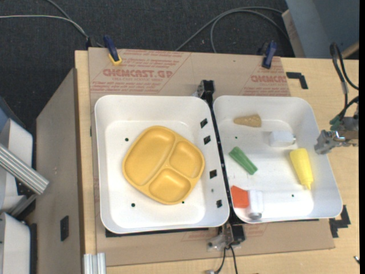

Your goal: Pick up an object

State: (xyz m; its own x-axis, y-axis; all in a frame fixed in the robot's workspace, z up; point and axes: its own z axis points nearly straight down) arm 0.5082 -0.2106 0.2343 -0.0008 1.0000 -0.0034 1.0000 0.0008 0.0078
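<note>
At the near edge, an orange and white item (245, 200) lies in the front left corner of the right bin (329, 205), pressed against the front wall and close to the divide between the bins. The floor to its right is open along the front wall. The left bin (107, 210) holds a yellow divided plate (163, 164) that sits apart from all four walls, with a band of bare floor round it that is narrowest on the side toward the divide. Farther back in the right bin, a green piece (243, 160) lies at a slant near the divide, with free floor on every side. A yellow tapered object (301, 166) lies lengthwise toward the right wall, just short of it and well apart from the green piece. Just outside that right wall, the gripper (332, 140) hangs at the rim beside the yellow object's far end, and whether it is open or closed cannot be told. Nothing is seen held in it. Beyond, a white block (281, 138) rests between the yellow object and a tan piece (248, 120), which lies near the back wall. Past the bins, two blue clamps (112, 49) pin a printed board (188, 67) at the bench's far edge.
</note>
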